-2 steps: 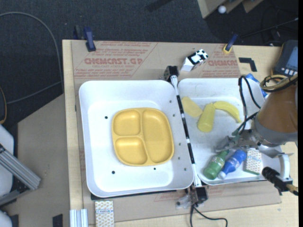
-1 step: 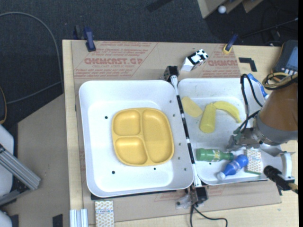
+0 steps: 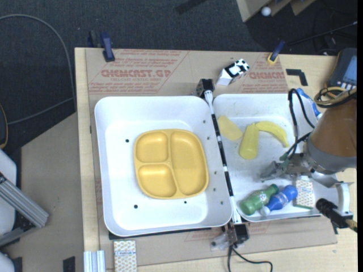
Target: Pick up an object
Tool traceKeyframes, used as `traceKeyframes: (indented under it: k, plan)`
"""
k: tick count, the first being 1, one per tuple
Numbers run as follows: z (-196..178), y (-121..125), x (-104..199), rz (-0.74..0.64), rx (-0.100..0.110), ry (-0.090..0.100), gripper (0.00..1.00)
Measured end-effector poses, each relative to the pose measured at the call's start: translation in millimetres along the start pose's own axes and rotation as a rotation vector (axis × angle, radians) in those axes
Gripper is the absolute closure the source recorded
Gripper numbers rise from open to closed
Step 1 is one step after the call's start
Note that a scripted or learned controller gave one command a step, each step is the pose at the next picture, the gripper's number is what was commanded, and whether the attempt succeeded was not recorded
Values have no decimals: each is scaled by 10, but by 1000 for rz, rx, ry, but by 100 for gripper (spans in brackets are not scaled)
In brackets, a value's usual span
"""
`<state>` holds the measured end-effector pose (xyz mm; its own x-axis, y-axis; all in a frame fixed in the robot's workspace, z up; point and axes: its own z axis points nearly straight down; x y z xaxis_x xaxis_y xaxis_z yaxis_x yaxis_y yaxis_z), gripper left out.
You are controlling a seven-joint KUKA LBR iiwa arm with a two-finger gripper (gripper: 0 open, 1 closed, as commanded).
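The right bin point(image 3: 249, 107) holds a banana point(image 3: 273, 131), a yellow cylinder point(image 3: 249, 141) and a pale yellow piece point(image 3: 229, 128) near its back. At its front lie a green bottle point(image 3: 258, 200), a blue bottle point(image 3: 282, 198) and a patterned packet point(image 3: 304, 190). My gripper point(image 3: 274, 171) hangs low over the bin's middle, just above the green and blue bottles and in front of the banana. Nothing shows in its grasp. The arm's orange-brown wrist point(image 3: 336, 135) covers the bin's right side.
A yellow divided plate point(image 3: 170, 163) lies in the left bin point(image 3: 113, 123). A black-and-white marker block point(image 3: 234, 71) and blue clamps point(image 3: 106, 46) sit on the cardboard behind the bins. Cables point(image 3: 334, 95) run at the far right.
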<state>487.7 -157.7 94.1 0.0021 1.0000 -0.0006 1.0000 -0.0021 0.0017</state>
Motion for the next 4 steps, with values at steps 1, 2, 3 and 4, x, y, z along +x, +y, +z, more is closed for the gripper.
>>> traceKeyframes:
  k: [1,2,3,4]
  plan:
    - [100,-91,344,-3,5,3,0]
    - [1,-87,339,-1,2,1,100]
    - [1,-88,340,-1,3,2,0]
    - [99,-92,254,-1,4,2,0]
